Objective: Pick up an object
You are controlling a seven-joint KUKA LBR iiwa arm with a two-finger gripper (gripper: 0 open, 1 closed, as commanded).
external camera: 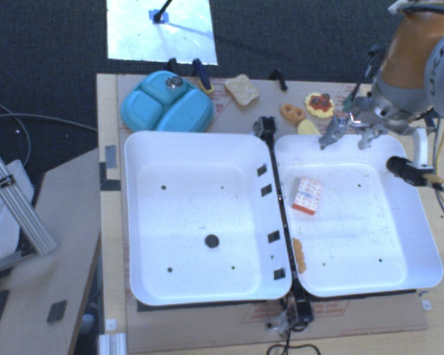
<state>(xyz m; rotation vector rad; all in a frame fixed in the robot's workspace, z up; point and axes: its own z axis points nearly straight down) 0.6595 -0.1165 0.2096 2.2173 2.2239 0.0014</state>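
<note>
Hovering over the back rim of the right bin (pixel 422 261), the claw (pixel 348 133) has its two fingers spread wide with nothing between them. A small red-and-white box (pixel 307 196) lies flat in the right bin, near its left wall and well apart from the claw. An orange piece (pixel 298 254) rests against that same wall, nearer the front. The left bin (pixel 144 220) contains one small dark round object (pixel 212 240). A blue divided tray (pixel 166 103) sits on the bench (pixel 111 220) behind the left bin.
</note>
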